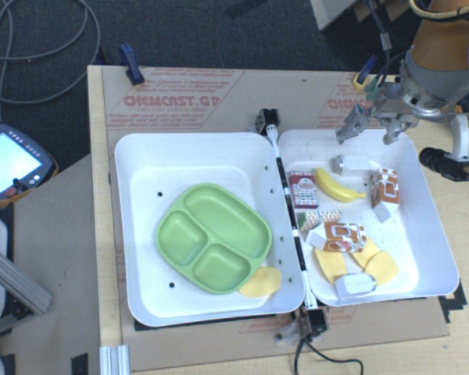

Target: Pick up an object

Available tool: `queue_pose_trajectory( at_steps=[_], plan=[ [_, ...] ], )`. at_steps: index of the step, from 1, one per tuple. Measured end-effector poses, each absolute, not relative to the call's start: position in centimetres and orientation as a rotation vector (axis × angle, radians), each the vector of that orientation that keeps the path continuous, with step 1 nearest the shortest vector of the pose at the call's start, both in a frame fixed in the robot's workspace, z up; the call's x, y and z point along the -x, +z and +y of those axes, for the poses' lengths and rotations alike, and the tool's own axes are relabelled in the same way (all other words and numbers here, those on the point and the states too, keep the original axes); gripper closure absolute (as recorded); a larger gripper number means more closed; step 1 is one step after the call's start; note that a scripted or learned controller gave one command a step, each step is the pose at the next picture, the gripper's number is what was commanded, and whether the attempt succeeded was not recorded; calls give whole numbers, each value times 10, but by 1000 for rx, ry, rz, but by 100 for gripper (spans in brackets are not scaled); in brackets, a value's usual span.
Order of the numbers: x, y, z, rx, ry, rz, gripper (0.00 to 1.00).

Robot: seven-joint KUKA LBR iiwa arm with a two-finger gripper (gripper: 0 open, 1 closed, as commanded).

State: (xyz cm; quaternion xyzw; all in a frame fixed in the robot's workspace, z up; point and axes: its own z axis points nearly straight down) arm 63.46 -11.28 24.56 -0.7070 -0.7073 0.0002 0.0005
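Two shallow white bins sit side by side on the bench. Nearest in the left bin [141, 162] lies a pale yellow wedge [260, 283], touching a green sectioned plastic plate [213, 237]. The right bin [434, 241] holds yellow blocks [332, 262], a brown-and-white carton [343, 236], a yellow plastic banana [338, 186], a second carton [384, 187] and a small clear piece [350, 163]. Above that bin's far edge hangs the two-finger gripper [373, 127], fingers spread apart and holding nothing. The approach seems in hand; the next move probably calls for descending over a chosen item, perhaps the banana just below. Farthest, the cardboard sheet [187, 96] reads roughly "CHEMCAST GP".
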Motion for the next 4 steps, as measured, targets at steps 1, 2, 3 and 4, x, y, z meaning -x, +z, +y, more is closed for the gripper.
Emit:
queue_pose_trajectory(
  at_steps=[1,2,3,4],
  plan=[
    [-635,109,-91,2220,2,-2221,0],
    [-637,120,-91,2223,-2,-2223,100],
    [-636,120,-91,2223,-2,-2222,0],
    [-643,89,-109,2222,-7,-2223,0]
  ],
)
